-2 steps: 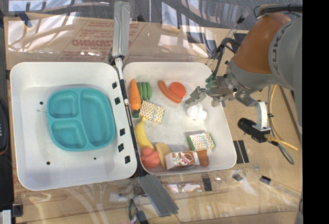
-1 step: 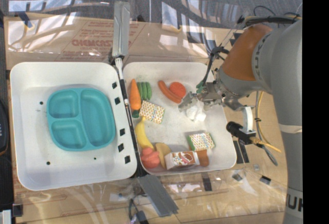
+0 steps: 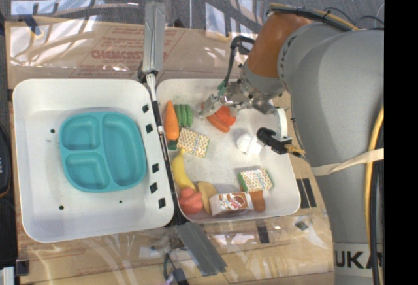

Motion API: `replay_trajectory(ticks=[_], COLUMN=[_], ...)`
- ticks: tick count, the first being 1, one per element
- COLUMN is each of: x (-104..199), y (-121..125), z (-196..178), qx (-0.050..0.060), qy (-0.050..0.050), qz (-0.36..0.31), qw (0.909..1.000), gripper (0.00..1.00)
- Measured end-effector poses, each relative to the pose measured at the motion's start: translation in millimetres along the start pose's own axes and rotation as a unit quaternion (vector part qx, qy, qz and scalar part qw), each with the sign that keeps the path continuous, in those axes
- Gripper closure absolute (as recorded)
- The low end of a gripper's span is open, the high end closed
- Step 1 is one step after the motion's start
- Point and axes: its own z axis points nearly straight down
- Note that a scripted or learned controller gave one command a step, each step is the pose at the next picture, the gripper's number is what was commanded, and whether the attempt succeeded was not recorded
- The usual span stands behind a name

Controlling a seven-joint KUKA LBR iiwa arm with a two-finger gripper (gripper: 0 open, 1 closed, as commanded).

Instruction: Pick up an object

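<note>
We see a teal divided tray in the left bin. In the right bin, toy food crowds the left wall and front edge. Our gripper hangs at the back, fingers apart around an orange toy piece, with open floor in front of it.

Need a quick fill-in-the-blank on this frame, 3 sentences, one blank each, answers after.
1. The teal divided plate lies in the ____ bin of the camera view.
2. The carrot lies beside the green ____.
3. The end effector sits over an ____ colored toy in the right bin, near the white egg.

Missing words: left; beans; orange
</note>
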Motion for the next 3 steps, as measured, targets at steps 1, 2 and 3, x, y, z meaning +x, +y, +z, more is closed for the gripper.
replay_trajectory(ticks=[1,2,3], x=[0.8,44.4,47.8], y=[1.7,7.7,9.6], z=[-11.9,1.6,-121.9], qx=[-0.001,0.003,-0.001], qy=[-0.001,0.001,-0.001], qz=[-0.004,-0.029,-0.096], qw=[1.0000,0.9996,0.9953], gripper=[1.00,1.00,1.00])
